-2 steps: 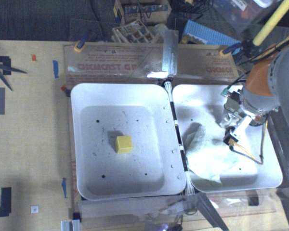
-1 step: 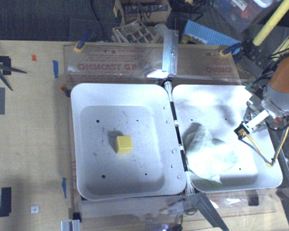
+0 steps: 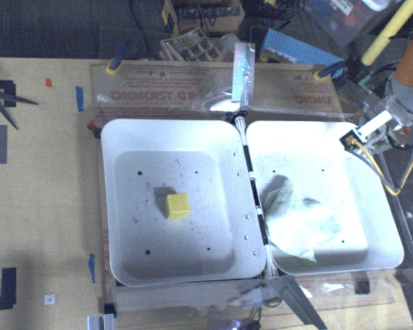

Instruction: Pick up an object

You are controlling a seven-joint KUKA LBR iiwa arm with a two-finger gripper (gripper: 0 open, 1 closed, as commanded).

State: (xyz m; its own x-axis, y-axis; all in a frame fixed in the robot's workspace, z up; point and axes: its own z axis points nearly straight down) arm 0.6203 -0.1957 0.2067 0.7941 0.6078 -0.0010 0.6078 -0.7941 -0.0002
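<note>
the near edge of the wooden bench [image 3: 34,253] carried a few small dark fittings and a short blue strip at the left. just beyond them sat the two shallow white bins, side by side and touching along their inner rims. the left bin [image 3: 117,143] held a small yellow block [image 3: 177,206], lying alone on the floor of the bin a little below its middle and well apart from every wall. the floor around the block was speckled with small dark marks. the right bin [image 3: 378,246] held a crumpled pale cloth [image 3: 299,218], bunched against the inner wall near the divide and spreading toward the near side of that bin, with a greyer fold at its upper left. farther back, a sheet of clear plastic with red lettering [image 3: 165,91] lay across the bench behind both bins, held by clamps at its corners. at the far right the arm [image 3: 406,81] hung above the outer rim of the right bin, well apart from the block and the cloth. whether the gripper was spread or closed could not be told.
</note>
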